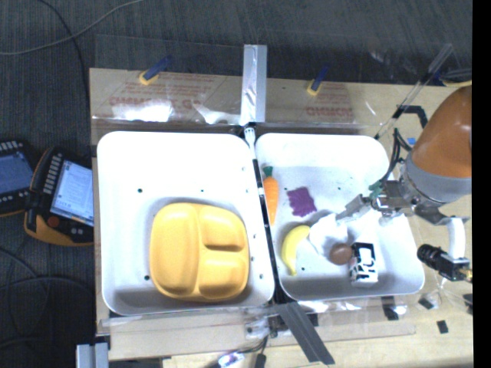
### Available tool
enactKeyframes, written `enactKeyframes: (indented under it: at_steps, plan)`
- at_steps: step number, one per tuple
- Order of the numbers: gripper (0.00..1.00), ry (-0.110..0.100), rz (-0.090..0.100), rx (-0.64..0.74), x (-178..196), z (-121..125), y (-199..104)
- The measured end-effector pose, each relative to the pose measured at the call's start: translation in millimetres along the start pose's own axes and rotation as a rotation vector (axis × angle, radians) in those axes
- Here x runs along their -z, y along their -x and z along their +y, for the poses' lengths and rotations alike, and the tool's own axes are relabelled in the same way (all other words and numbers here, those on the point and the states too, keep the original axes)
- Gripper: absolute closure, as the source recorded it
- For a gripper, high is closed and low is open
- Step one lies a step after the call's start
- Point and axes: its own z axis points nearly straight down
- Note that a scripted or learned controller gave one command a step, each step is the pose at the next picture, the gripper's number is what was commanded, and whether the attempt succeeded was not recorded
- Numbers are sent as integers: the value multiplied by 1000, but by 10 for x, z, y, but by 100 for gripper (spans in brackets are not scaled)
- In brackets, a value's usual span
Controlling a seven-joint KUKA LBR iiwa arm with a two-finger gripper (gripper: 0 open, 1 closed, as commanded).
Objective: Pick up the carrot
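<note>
An orange carrot (270, 196) with a green top lies along the left wall of the right bin (383, 158), its leafy end pointing to the far side. The gripper (351, 208) reaches in from the right and hangs over the middle of that bin, well right of the carrot and apart from it. It sits just above a white object (325, 230). Nothing shows between its tips.
In the right bin, a purple piece (301, 200) lies beside the carrot. Nearer the front are a banana (292, 245), a brown round object (340, 253) and a black-and-white item (364, 263). The left bin (123, 167) holds a yellow divided tray (199, 250).
</note>
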Motion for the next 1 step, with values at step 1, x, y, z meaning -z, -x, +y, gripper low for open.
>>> enactKeyframes:
  at_steps: [1]
  plan:
    - [0, 26, -8, 140, -716, 227, -503]
